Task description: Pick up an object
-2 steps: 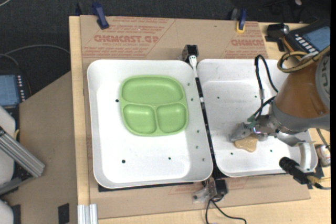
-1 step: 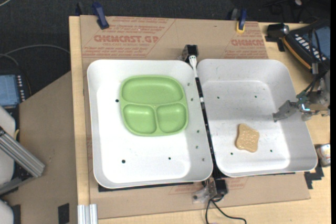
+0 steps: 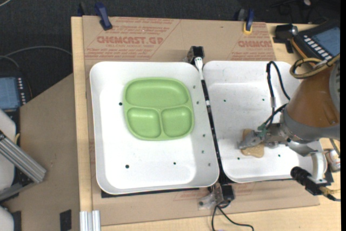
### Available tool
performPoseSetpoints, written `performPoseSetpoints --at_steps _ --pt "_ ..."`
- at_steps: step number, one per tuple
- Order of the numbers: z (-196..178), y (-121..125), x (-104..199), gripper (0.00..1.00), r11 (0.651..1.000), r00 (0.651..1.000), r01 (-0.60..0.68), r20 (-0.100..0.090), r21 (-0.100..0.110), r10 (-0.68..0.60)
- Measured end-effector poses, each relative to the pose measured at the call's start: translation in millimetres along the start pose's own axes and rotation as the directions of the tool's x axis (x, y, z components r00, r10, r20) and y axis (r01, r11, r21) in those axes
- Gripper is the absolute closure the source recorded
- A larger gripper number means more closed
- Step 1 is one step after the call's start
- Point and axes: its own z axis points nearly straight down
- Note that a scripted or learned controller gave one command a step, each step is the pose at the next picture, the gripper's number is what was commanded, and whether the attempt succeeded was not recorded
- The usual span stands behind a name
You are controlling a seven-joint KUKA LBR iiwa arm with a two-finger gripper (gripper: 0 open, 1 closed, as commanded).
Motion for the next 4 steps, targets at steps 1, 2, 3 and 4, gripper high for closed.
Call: performPoseSetpoints --at_steps 1,2,3,4 --pt "-16 2 -4 1.00 1.000 1.000 -0.003 0.005 -0.009 0.003" --pt "-3 45 -70 1.00 1.000 1.000 -0.004 0.006 -0.004 0.004" --pt "-3 80 13 1.00 1.000 1.000 0.005 0.002 -0.003 -0.005" --pt "-109 72 143 1.00 1.000 1.000 0.012 -0.002 -0.010 -0.012"
